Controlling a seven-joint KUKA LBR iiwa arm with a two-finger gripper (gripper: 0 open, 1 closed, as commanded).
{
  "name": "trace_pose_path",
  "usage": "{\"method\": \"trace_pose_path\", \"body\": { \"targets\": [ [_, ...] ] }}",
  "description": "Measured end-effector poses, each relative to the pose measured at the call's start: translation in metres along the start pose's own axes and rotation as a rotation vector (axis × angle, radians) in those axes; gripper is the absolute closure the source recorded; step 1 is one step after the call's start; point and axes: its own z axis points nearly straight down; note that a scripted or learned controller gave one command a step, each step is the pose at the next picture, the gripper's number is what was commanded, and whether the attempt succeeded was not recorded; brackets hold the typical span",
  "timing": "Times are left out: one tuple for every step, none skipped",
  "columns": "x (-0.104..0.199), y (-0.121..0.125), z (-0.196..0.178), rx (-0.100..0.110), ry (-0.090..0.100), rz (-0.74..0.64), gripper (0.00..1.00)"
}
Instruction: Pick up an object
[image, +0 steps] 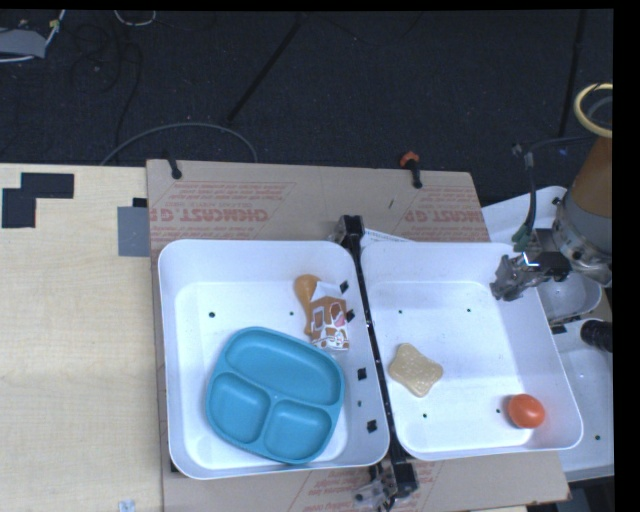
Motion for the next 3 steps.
{"method": "trace_pose_path", "body": {
  "targets": [
    [0.048, 0.005, 0.015, 0.005, 0.003, -0.003, 1.0],
    [0.103, 0.007, 0.009, 0.004, 0.003, -0.005, 1.0],
    [0.156, 0.012, 0.005, 0.004, 0.003, -0.005, 1.0]
  ]
}}
